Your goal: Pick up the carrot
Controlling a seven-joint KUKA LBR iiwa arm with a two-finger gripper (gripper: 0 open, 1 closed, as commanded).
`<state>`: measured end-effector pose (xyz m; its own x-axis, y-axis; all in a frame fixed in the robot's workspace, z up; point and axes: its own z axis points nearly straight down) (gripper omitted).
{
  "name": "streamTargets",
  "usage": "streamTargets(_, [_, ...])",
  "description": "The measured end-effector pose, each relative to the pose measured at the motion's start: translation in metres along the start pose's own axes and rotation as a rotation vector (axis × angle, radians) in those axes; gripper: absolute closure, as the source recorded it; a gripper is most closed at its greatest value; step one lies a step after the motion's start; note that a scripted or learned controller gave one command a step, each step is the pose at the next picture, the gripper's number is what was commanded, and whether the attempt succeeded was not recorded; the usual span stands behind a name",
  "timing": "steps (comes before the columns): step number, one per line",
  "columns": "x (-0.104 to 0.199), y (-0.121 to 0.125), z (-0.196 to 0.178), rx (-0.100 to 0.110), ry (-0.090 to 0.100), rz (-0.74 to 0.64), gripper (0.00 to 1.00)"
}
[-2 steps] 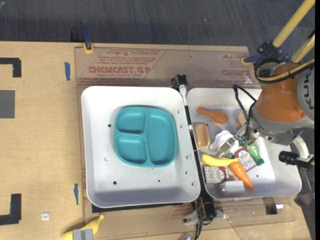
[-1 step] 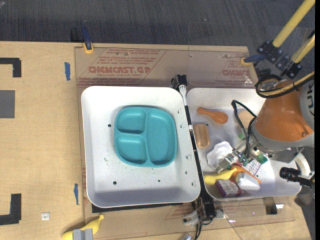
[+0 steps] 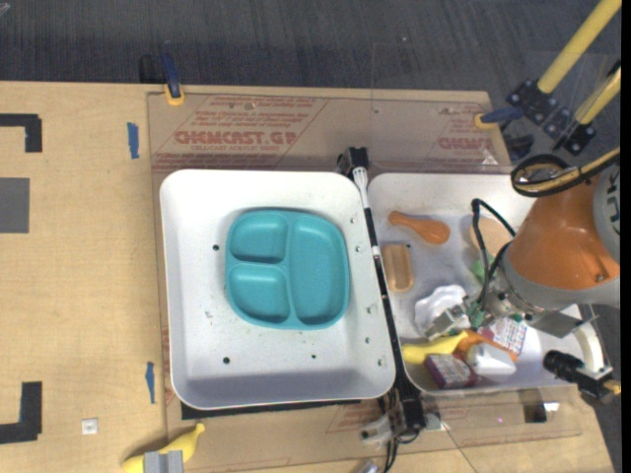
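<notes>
– Carrot [image 3: 472, 341] position? We need it confirmed.

– Right bin [image 3: 444, 191], near its front edge. We read the small orange piece there as the carrot. It's mostly covered, so we call that with low confidence. It lies just beside the yellow banana [image 3: 438, 347], on the banana's right end, touching or nearly so.

– Gripper [image 3: 480, 313]?

– Directly above the carrot, down in the clutter. Gripper state: we can't tell, since the wrist and cables block it. We see nothing clearly held.

– What else is around it?

– White crumpled wrapper [image 3: 439, 306] just left of the gripper. Red-and-white packet [image 3: 509, 337] just right of the carrot. Purple box [image 3: 449, 370] in front of the banana, touching it. White block [image 3: 491, 362] beside the purple box.

– Back of that bin?

– Orange spoon-shaped piece [image 3: 419, 228] near the rear wall, well apart from the carrot. Tan bread slice [image 3: 397, 266] lies by the divider between the bins. Tan oval piece [image 3: 490, 233] sits partly under the arm's orange band [image 3: 562, 242].

– Left bin [image 3: 179, 264]?

– Teal divided plate [image 3: 289, 267], roughly centred, lying flat. We see three compartments.

– Bench?

– Yellow clamp [image 3: 170, 448] on the front edge, outside the bins.
</notes>
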<state>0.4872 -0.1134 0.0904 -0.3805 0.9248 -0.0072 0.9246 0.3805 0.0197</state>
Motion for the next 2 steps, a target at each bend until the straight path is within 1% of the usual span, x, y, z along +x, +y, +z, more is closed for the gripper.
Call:
streamTargets(1, [-0.0036,0.0043,-0.0160,-0.014,-0.009,0.005,1.00])
streamTargets(2, [-0.0019,0.0015,-0.0116,-0.004,-0.004,0.004,0.00])
